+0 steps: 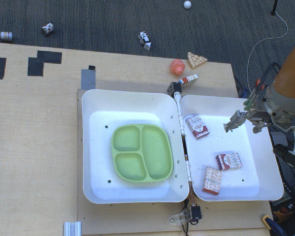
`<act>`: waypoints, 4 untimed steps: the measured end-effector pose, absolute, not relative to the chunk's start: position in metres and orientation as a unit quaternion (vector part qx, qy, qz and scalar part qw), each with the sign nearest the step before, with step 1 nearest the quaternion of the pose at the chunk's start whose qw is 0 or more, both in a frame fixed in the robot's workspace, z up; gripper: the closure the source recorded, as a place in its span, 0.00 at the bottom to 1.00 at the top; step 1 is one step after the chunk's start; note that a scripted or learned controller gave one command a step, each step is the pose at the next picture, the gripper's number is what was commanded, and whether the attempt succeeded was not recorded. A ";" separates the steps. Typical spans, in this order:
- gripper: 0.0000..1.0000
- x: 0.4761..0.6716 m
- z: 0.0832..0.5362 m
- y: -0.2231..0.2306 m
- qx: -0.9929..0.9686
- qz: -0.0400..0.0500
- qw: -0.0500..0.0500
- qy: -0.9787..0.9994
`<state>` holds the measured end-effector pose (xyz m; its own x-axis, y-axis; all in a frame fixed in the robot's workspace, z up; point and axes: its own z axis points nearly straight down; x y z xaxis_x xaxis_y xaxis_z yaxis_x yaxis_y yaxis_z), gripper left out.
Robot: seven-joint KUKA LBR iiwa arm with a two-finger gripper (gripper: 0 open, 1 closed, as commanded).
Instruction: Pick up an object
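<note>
The left bin (pixel 89 137) is holding a green divided plate (pixel 142 153), lying flat near its middle and well apart from the gripper, far to the jaws' left. On the bench beyond the bins, an orange ball (pixel 177 67) and a triangular wedge-shaped piece (pixel 197 59) are lying up and to the left of the jaws. In the right bin (pixel 261 189), three small red-and-white packets are lying apart from one another. The first packet (pixel 196 126) is sitting just left of the jaws, near the divider between the bins. The second packet (pixel 213 181) is resting below and slightly left of the jaws, towards the bin's near wall. The third packet (pixel 228 161) is lying almost directly below the jaws. The gripper (pixel 244 122) is hanging over the right bin's upper portion, its grey fingers showing spread apart and gripping nothing, with no packet between them
</note>
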<state>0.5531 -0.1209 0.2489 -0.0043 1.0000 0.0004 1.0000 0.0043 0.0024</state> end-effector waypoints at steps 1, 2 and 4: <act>0.00 0.499 0.096 -0.112 0.706 0.002 0.003 0.708; 1.00 0.502 0.108 -0.114 0.706 0.003 0.007 0.708; 1.00 0.503 0.118 -0.113 0.706 0.004 0.008 0.708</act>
